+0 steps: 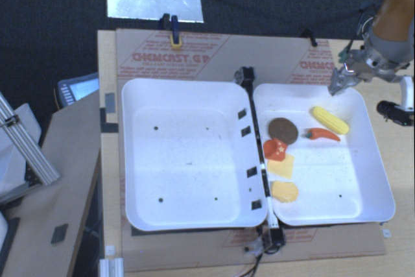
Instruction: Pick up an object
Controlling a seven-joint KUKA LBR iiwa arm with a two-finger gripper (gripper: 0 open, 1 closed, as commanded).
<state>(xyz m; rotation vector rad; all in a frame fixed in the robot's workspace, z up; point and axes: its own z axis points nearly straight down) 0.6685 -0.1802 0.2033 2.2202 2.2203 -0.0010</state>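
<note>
Corn cob (331,120) lies near the right bin's (373,172) far right corner, a red chili pepper (322,135) just beside it. Gripper (338,84) hovers above that corner's rim; whether it's apart or together, I cannot tell.

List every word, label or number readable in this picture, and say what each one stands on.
"CHEMCAST GP" in red print, on the brown protective sheet of the flat board under the two shallow white bins, near its back left corner.
A second red print of the same look near the board's back right corner, by the end effector: partly hidden and blurred, not readable with certainty.
</note>
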